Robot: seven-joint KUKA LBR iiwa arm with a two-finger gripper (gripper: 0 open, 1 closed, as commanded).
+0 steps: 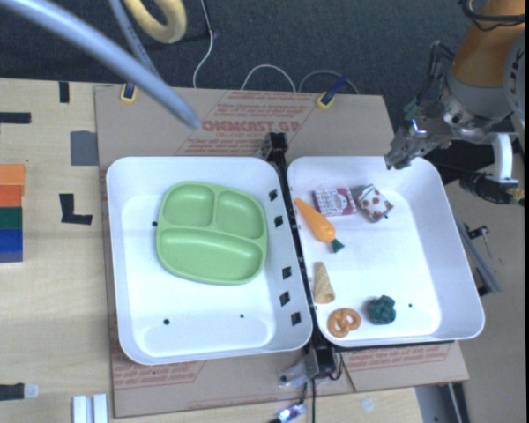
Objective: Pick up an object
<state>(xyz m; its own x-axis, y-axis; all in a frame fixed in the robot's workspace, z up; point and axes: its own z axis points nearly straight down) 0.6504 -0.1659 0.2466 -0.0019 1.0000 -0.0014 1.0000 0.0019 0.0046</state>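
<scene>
While poised above the upper right corner of the right bin (423, 263), gripper (404, 154) found clear of all contents; finger spacing too small and dark to judge, nothing visibly held. Arm (489, 51) entering from three o'clock, apparently staged outside the rim to allow a descent onto a chosen item. Candidate objects all loose in the right bin: carrot (316, 221) at nine o'clock near the dividing wall, red packet (334, 202) and small white-and-red item (373, 204) toward twelve o'clock, nearest the gripper; cone-shaped piece (323, 282), pretzel (342, 322) and dark green item (382, 309) toward six o'clock. Well apart from one another, hence easy single picks. Left bin (132, 263) occupied by a green compartment tray (212, 233), lying flat at centre. Pick judged not yet begun. Both bins square on the desk (35, 307).
</scene>
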